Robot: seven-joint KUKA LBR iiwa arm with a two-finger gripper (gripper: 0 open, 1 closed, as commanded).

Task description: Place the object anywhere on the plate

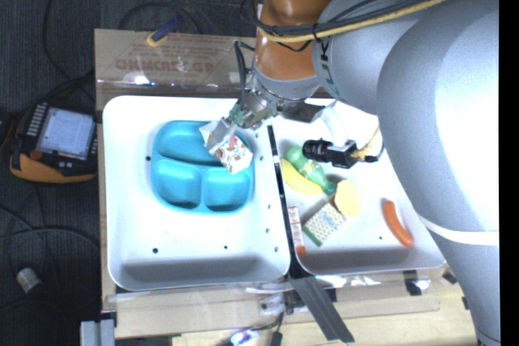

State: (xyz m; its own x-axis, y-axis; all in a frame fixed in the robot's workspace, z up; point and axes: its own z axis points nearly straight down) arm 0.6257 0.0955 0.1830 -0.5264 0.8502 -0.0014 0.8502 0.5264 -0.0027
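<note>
While the grey arm with its orange band (296, 8) reached in from the right across the bench, its gripper (240, 119) hung over the upper right part of the blue three-compartment plastic plate (190, 174), which lay in the left shallow white bin (130, 255). Just below the gripper, and touching its tip as far as the view showed, was a small white packet with red and pink print (232, 151); it sat tilted over the plate's right rim, at the edge of the upper compartment, and I could not tell whether it rested on the plate or hung free of it. Whether the gripper was spread or pressed together on the packet could not be told either, since the tip was small and blurred against the packet. In the right shallow white bin (365, 255) lay a green plastic bottle (312, 168) beside a yellow banana-shaped toy (298, 181), a pale yellow rounded piece (347, 197), a small checked green and white box (323, 223) and an orange sausage-shaped toy (396, 223), all well apart from the gripper. A handheld control pad with a lit screen (57, 138) lay on the floor to the left of the bench.
</note>
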